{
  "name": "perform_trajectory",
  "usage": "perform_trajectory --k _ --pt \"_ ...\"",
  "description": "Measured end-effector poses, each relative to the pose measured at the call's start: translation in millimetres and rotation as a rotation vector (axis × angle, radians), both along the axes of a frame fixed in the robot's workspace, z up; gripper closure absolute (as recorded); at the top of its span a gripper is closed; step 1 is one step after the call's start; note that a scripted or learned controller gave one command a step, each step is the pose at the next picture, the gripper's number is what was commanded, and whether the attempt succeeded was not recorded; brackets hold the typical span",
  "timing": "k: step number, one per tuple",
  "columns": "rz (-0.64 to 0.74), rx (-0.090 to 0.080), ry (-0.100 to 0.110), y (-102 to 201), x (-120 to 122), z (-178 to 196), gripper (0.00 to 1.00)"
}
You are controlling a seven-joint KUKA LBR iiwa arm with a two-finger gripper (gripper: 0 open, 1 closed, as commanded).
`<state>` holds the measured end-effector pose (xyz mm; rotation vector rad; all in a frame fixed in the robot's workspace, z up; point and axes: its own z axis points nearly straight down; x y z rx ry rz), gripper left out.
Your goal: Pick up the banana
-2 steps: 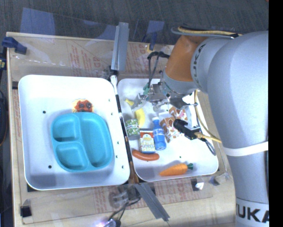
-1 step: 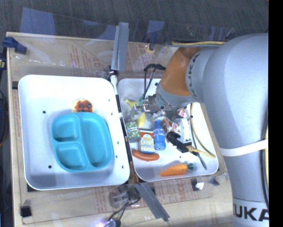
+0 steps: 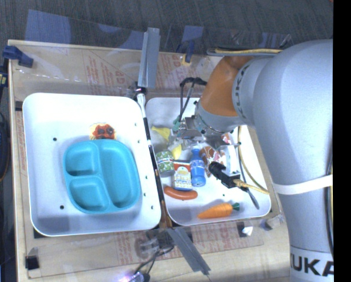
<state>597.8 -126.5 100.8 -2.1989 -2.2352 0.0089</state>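
The gripper [image 3: 186, 135] hangs low in the right bin [image 3: 255, 169], at frame centre; whether it has closed on anything I cannot tell. The banana [image 3: 162, 135] lies just left of it, near the divider. This looks like the approach; next comes settling over the banana.

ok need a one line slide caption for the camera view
KUKA arm's gripper reaches into the right bin above a banana, beside a carrot; a blue tray sits in the left bin.

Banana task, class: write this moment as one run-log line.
hand: low in right bin, at banana | grasp: cannot tell | carrot, sausage: near front wall | blue tray: left bin
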Motion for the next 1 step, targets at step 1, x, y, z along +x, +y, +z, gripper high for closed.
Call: perform_trajectory --k 1 --pt "-0.058 0.000 -0.007 27.3 45.9 131.8 1.00"
